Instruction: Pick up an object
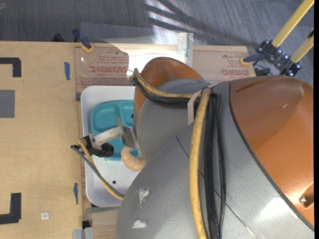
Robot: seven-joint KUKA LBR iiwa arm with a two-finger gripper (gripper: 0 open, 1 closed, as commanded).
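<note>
A teal plastic object (pixel 107 116) with hollowed compartments lies in the upper part of the white bin (pixel 99 190). Just below it, a small tan curved object (pixel 130 159) rests on the bin floor, against the edge of the arm. My gripper (pixel 127 137) is down in the bin, over the lower right side of the teal object and just above the tan one. The large grey and orange arm (pixel 224 148) hides most of the gripper and the right part of the bin.
The wooden bench top (pixel 40 133) with black corner marks lies left of the bin. A clear panel (pixel 107 66) stands behind it. Yellow poles with black clamps (pixel 279 54) are at the top right. A small dark speck (pixel 113 182) lies on the bin floor.
</note>
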